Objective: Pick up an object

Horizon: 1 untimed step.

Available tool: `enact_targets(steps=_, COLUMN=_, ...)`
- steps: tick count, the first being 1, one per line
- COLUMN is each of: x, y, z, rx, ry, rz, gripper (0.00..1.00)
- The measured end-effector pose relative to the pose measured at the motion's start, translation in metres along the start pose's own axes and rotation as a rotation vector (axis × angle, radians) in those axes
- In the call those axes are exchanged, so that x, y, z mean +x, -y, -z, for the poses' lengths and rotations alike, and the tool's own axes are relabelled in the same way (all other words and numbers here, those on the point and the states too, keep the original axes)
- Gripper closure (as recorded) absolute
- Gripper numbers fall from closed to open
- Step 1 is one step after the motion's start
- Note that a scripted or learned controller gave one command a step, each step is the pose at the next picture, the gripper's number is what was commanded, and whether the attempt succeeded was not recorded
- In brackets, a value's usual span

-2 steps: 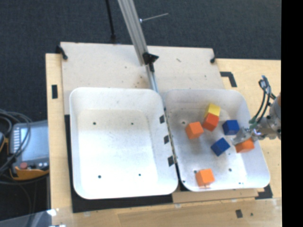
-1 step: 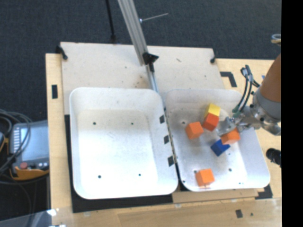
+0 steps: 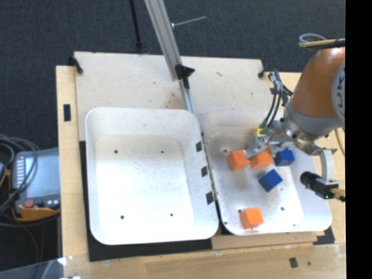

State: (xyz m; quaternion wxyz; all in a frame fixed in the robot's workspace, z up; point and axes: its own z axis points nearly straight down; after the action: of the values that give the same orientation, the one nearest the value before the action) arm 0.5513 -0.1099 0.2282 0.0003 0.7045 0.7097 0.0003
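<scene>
Orange cube (image 3: 261, 158) in right bin (image 3: 232, 225), upper middle, touching pincer (image 3: 256, 150). Pincer state: cannot tell, tip hidden by wrist. Step: descent or grasp attempt, likely. Next: confirm hold before lifting straight up, clear of second orange cube (image 3: 238, 160) beside it.

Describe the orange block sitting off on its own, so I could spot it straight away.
Look at the right bin, the white one the grey and orange arm reaches into. Along its near edge lies an orange block, well apart from the cluster under the hand. The other orange blocks and the blue blocks crowd near the arm; this one lies alone.
</scene>
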Motion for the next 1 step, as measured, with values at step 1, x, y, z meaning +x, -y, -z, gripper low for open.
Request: enact_targets(steps=1, x=0.0457, y=-0.0239, z=0.0116, rx=-0.001, ry=-0.001, rz=0.000, gripper=1.00)
